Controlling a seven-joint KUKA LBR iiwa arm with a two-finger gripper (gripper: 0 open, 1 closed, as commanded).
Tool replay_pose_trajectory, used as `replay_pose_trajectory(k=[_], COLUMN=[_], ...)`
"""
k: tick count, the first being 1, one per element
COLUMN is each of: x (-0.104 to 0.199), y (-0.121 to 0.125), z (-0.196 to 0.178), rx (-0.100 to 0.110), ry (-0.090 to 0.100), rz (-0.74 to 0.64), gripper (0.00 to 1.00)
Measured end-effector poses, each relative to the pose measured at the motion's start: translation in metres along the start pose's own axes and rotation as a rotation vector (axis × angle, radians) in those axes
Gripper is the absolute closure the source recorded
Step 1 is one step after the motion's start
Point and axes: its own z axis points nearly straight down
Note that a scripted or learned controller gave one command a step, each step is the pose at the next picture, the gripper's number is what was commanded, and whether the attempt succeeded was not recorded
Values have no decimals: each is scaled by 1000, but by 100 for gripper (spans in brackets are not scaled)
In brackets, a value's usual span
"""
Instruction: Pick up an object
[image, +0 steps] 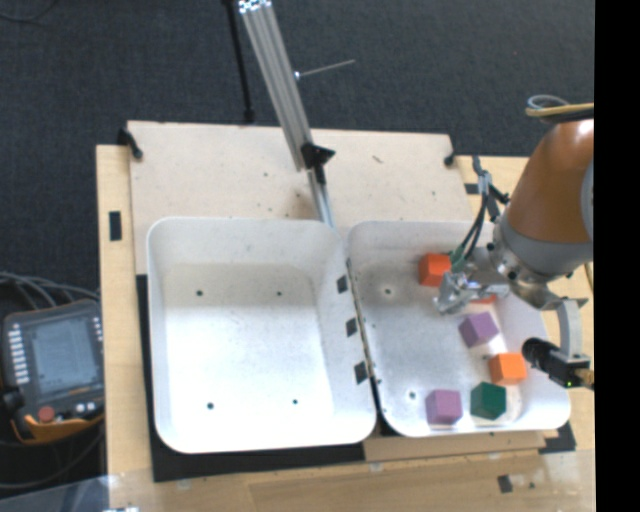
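The right bin (400, 330) holds several small blocks. An orange block (434, 268) lies near its back. A purple block (479, 328) sits mid-right, another orange block (508, 367) lies below it, and a purple block (443, 405) and a green block (488, 400) rest near the front rim. My gripper (456, 292) hangs low over the bin, just right of and below the back orange block and up-left of the purple block. Something red-orange peeks out beside it at its right.
The left bin (250, 330) stands beside the right one. A slanted metal post (285, 95) rises behind the bins. A teach pendant (55, 360) lies off the bench at the left. The arm's orange band (555, 190) looms over the right bin's back right corner.
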Motion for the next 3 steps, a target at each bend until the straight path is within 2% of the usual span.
replay_pose_trajectory(k=[1,3], x=[53,167], y=[8,-7], z=[-1,7], rx=[5,8], ry=[2,4], rz=[-3,-4], gripper=[100,100])
